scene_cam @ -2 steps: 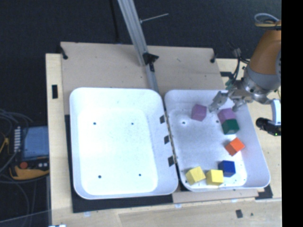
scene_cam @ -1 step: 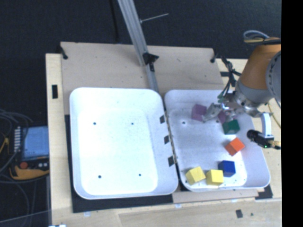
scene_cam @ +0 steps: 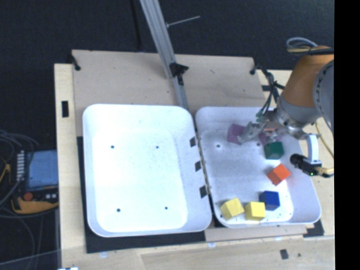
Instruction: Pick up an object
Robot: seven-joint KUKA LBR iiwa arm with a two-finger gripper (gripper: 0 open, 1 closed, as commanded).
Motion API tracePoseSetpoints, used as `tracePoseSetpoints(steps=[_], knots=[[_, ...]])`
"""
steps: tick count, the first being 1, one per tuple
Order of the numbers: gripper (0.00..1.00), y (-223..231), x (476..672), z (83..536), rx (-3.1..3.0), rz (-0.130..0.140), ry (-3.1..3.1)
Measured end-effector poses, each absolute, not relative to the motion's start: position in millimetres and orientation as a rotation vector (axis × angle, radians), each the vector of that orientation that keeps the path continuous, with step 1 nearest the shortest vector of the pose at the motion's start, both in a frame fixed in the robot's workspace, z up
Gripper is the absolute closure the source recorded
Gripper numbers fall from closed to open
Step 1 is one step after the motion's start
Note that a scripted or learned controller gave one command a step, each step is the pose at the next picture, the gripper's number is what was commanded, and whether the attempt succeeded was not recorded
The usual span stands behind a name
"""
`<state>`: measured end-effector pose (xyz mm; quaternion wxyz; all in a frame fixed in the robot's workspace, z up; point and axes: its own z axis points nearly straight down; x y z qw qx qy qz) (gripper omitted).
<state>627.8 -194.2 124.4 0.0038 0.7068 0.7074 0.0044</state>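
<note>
The arm [scene_cam: 306, 89] reaches in from the right and bends down over the upper part of the right bin [scene_cam: 222, 162]. Its gripper [scene_cam: 256, 131] sits low above the bin floor, fingers pointing left. A purple block [scene_cam: 236, 133] lies right at the fingertips, on their left; it touches or nearly touches them, but whether it sits between the fingers cannot be told, nor how wide they stand.

A green block [scene_cam: 274, 150] lies just below and right of the jaws, close under the wrist. Further down on the same side is an orange block [scene_cam: 279, 174], and below that a blue block [scene_cam: 270, 199]. Two yellow blocks [scene_cam: 232, 208] [scene_cam: 255, 210] sit side by side at the bin's near edge, well below the jaws, the right one touching or just beside the blue block.

The left bin [scene_cam: 140, 167] lies well to the left of the jaws, past the rim where the two bins meet.
</note>
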Motion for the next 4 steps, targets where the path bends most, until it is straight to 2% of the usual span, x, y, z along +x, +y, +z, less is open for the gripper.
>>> tracePoseSetpoints(steps=[1,2,3,4], knots=[[1.0,-196,628.9,135,2.213,0.017,2.212],[1.0,-205,628.6,184,2.219,0.004,2.214],[1.0,-207,629.5,209,2.217,0.003,2.22],[1.0,-164,614.6,223,2.214,0.003,2.227]])
